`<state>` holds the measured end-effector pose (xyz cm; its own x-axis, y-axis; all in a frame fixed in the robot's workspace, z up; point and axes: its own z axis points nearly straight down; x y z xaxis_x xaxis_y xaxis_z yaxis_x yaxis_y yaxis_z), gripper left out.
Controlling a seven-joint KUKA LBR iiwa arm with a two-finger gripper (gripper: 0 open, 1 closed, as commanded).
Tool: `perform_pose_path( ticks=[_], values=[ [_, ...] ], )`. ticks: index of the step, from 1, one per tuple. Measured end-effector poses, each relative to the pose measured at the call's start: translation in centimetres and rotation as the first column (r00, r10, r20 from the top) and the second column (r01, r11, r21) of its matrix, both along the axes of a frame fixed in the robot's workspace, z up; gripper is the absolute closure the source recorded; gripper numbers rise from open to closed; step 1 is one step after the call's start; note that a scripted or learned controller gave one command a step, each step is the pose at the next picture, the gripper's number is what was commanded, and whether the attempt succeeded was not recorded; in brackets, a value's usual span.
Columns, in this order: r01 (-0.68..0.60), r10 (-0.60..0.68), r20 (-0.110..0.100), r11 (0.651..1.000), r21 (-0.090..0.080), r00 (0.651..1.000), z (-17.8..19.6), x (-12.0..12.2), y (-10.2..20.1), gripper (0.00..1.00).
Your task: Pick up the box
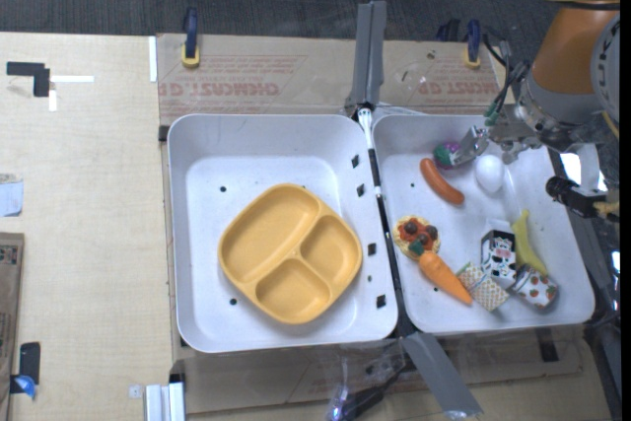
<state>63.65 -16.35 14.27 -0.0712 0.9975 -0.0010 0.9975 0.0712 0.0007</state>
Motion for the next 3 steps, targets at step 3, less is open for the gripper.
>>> perform_pose_path(
  ticks=[3],
  values=[
    [0.014, -0.013, 0.013, 1.0, -0.007, 1.0, -3.31, 2.68, -3.8, 0.0]
  ],
)
